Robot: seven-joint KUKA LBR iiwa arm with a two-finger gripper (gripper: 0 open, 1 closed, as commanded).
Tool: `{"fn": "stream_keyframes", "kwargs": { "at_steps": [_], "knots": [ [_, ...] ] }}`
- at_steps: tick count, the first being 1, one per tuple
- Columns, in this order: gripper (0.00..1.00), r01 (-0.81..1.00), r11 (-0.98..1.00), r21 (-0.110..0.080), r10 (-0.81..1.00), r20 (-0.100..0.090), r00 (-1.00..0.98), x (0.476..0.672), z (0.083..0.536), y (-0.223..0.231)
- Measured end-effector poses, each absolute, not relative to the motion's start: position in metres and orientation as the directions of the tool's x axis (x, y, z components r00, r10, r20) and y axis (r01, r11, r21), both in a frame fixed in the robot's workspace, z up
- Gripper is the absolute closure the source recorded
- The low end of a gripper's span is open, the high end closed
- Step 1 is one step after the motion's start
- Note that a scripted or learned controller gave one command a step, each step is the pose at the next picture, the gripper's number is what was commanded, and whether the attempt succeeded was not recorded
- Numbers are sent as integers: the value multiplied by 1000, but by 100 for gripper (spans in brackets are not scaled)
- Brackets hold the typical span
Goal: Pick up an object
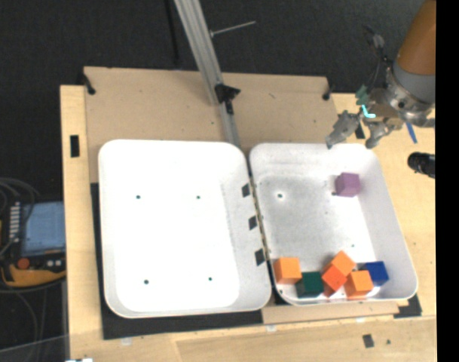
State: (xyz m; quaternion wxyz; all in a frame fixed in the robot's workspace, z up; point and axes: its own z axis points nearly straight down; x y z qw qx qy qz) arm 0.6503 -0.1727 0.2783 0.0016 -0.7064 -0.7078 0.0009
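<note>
The right bin (304,217) holds a purple cube (347,184) near its far right side. Along its near edge sit an orange cube (288,268), a dark green cube (312,283), two more orange cubes (337,270) (359,283) and a blue cube (375,271). My gripper (355,133) hangs above the bin's far right corner, up and right of the purple cube. Its fingers are spread open with nothing between them.
The left bin (176,225) lies beside the right one, their rims touching at the middle. A slanted metal rail (203,47) runs from the top down to the bins' junction. Cables and a blue box (41,228) lie off the bench at left.
</note>
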Motion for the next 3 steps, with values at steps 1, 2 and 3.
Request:
{"fn": "stream_keyframes", "kwargs": {
  "at_steps": [1, 2, 3],
  "knots": [
    [0, 1000, 4, 0, 1000, -3, -4, 651, 281, -174],
    [0, 1000, 1, -3, 1000, -3, -1, 646, 238, -170],
    [0, 1000, 0, -5, 1000, -2, 0, 643, 177, -165]
  ]
}}
